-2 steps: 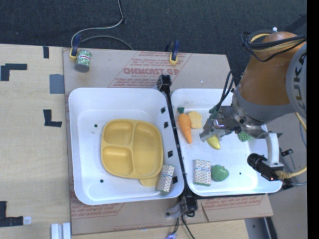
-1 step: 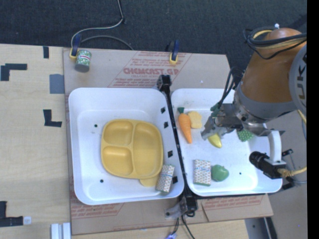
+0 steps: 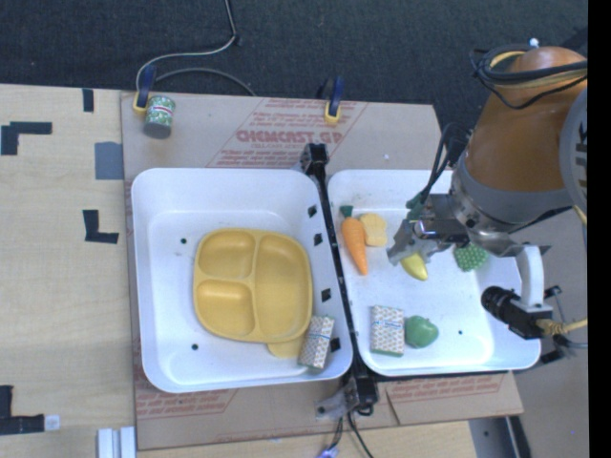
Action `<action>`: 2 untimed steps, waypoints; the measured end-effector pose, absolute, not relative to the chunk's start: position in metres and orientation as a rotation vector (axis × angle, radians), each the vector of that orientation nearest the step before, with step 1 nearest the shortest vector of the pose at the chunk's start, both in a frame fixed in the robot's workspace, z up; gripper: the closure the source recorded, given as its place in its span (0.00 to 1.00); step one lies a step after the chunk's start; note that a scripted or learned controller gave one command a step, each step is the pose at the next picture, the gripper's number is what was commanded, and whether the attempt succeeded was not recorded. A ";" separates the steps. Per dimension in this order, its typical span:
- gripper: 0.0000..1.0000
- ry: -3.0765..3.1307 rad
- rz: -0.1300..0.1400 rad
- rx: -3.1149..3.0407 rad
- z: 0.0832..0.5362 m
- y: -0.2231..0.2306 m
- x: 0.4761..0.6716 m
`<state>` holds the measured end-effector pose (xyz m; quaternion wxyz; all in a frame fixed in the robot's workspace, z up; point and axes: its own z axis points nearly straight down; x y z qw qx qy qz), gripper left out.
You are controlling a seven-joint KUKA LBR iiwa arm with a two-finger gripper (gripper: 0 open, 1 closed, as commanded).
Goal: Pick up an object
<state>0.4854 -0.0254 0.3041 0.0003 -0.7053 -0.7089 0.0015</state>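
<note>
Several toys crowd the right bin (image 3: 496,356): the hand (image 3: 412,246), grip state unreadable, hangs over the yellow piece (image 3: 415,268). Risk: carrot (image 3: 354,244) nearby, fingers could knock either aside.

Red print reading approx. "CHEMCAST GP" is seen on the brown cardboard sheet (image 3: 277,134) under the bins; smaller lines below are too small to be read.

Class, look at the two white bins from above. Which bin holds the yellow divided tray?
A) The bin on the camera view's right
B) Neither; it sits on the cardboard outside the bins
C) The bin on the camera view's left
C: the yellow divided tray lies inside the left bin, while the carrot lies in the right bin.
</note>
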 end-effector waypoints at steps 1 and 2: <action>1.00 -2.227 0.006 -2.214 0.314 -0.025 0.486; 1.00 -2.228 0.008 -2.213 0.323 -0.025 0.486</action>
